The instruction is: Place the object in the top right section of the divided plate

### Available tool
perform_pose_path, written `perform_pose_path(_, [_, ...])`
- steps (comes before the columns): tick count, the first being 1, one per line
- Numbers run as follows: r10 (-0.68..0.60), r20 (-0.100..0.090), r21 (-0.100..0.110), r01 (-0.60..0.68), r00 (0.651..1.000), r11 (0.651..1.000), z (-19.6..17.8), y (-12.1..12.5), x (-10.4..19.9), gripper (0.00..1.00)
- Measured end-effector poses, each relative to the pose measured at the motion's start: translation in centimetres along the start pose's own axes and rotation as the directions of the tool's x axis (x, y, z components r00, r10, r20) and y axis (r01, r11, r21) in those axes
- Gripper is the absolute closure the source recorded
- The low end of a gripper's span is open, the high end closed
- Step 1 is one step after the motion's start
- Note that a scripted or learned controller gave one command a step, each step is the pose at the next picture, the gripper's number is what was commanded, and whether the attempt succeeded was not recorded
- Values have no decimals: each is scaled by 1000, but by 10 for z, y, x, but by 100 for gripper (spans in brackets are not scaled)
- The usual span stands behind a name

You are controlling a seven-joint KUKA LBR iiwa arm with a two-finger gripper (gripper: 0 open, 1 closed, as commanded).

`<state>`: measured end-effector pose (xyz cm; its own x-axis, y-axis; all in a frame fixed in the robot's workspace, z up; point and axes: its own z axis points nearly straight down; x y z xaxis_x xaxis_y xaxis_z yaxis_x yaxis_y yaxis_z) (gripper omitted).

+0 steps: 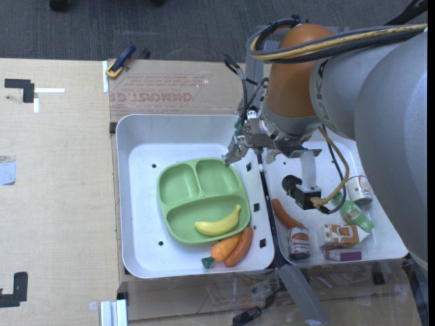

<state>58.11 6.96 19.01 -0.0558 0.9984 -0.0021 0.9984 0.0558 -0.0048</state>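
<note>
Green divided plate (202, 202) sits in the left bin (136, 182), a banana (219, 223) in its large lower section — both upper sections bare. The tool (246, 145) hangs at the plate's top right corner, near the wall between the bins; whether it grips anything I cannot tell. No object lies in the top right section, so placement looks undone. A carrot (222, 248) and sausage (240, 246) lie beside the plate's lower rim.

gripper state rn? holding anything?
Gripper: cannot be told. It sits over the top right edge of the green plate, and the wrist hides whether it grips anything. The banana lies in the plate's bottom section.
</note>
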Motion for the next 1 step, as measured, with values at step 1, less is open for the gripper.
perform_pose_path(1, [-163,1,-2,163,987,987,45,28,77,0])
